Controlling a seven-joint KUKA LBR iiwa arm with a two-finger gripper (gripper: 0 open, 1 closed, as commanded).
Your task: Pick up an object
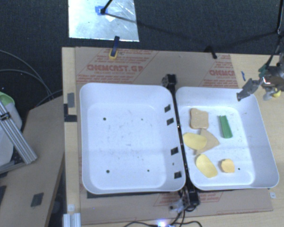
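The right bin (260, 141) holds several small items. A tan bread-like slice (199, 118) lies near its upper left, and a green block (225, 126) sits to the right of it. Below them a yellow piece (194, 141) overlaps a tan piece (210, 138). Another yellow piece (206, 166) and a small orange piece (227, 166) lie toward the front. My gripper (261, 86) hangs over the bin's far right corner, above and to the right of the green block and apart from every item. Nothing is seen held in it.
The left bin (90, 141) stands beside the right one, with a black clamp strip (176, 136) between them. Both rest on a cardboard-covered board (132, 65). A metal plate (103, 13) lies beyond it, and aluminium framing (9, 126) stands at the left.
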